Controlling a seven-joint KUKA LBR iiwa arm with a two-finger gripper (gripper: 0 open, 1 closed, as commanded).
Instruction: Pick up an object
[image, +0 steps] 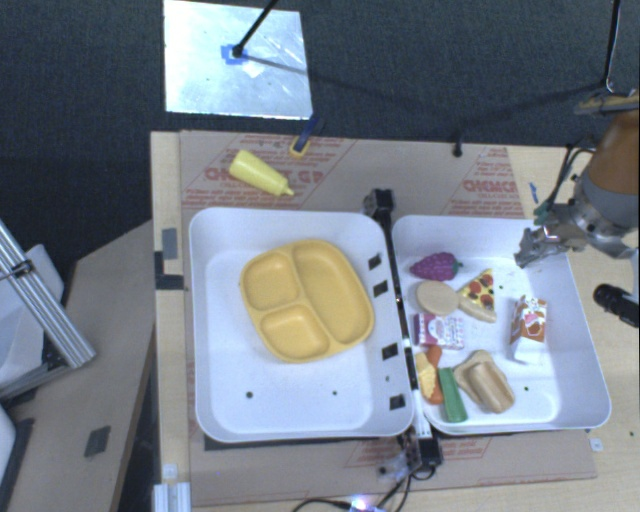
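The right bin (570, 300) holds several toy foods: a purple grape bunch (436, 266), a round tan cookie (436, 297), a pizza slice (480, 295), a pink packet (441, 330), a white and orange carton (528, 328), a hot dog bun (485, 380), a green stick (452, 394) and an orange piece (427, 376). My gripper (541, 246) hangs over the bin's far right corner, above and right of the pizza slice, with nothing seen between its fingers.
The left bin (220, 400) holds a yellow divided tray (303, 298). A yellow mustard bottle (260, 172) lies on the cardboard behind the bins. A silver sheet (238, 60) lies further back. A metal frame (40, 310) stands at the left.
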